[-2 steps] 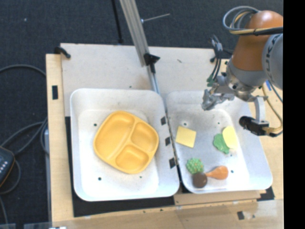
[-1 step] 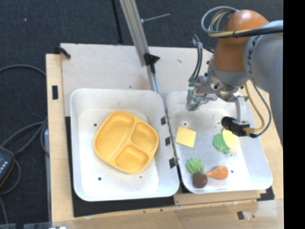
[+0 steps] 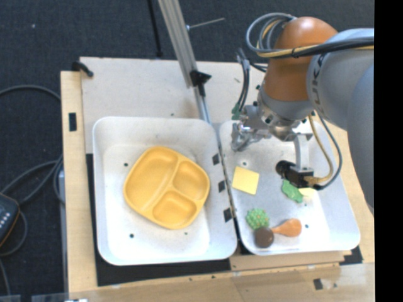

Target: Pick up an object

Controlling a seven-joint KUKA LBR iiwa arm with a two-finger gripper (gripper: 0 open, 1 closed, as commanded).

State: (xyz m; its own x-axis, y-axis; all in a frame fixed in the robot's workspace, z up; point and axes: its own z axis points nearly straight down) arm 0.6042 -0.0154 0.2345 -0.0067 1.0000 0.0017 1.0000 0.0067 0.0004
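We see a yellow divided plate lying in the middle of the left bin, tilted a little, with three compartments. A silver metal post slants up from the bench's far edge, between the two bins. Dark cables curl on the black floor beyond the bench's left edge.

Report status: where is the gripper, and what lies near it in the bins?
Gripper over right bin, far-left corner, holding nothing seen. Yellow square lies just below it, untouched. Green piece and drumstick farther off. Yellow plate in left bin.
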